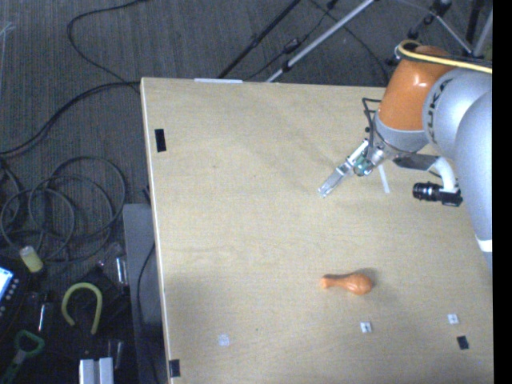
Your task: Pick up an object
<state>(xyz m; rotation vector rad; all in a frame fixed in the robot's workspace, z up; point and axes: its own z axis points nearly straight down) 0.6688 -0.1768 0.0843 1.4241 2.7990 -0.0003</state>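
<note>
We are hovering our claw (pixel 352 178) above the table (pixel 240 238), fingers spread and pinching nothing. The orange drumstick-shaped toy (pixel 349 283) is lying well below it, awaiting approach.

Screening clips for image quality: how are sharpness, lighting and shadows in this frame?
Camera view: soft and grainy overall; even light on the tan bench top, no glare; the orange pear-shaped object shows almost no shadow; the gripper is too blurred to read.

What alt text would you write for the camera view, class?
A grey and orange arm reaches from the right over a tan bench, its end effector pointing down-left. An orange pear-shaped object lies apart from it, nearer the camera. Cables cover the floor at left.
</note>
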